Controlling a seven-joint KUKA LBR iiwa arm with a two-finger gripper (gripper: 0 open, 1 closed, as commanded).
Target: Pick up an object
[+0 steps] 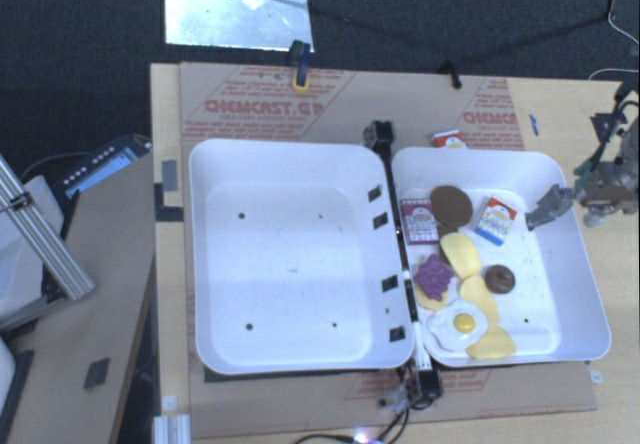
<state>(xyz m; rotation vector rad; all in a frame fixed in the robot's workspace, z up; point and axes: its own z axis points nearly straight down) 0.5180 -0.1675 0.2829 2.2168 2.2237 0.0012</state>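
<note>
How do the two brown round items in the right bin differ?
The brown cookie is larger, a plain flat disc lying near the bin's far side; the chocolate donut is smaller, has a hole in its middle, and sits nearer the front. The cookie touches the red-and-white packet; the donut lies apart from it. Both are round, brown toy foods in the right bin.

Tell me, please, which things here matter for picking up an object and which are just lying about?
For the job:
tool, over the right bin
brown disc
chocolate doughnut
fried egg
purple grapes
blue-and-white carton

Lying about:
left bin
yellow clamp
small red-and-white pack outside the bins
</note>
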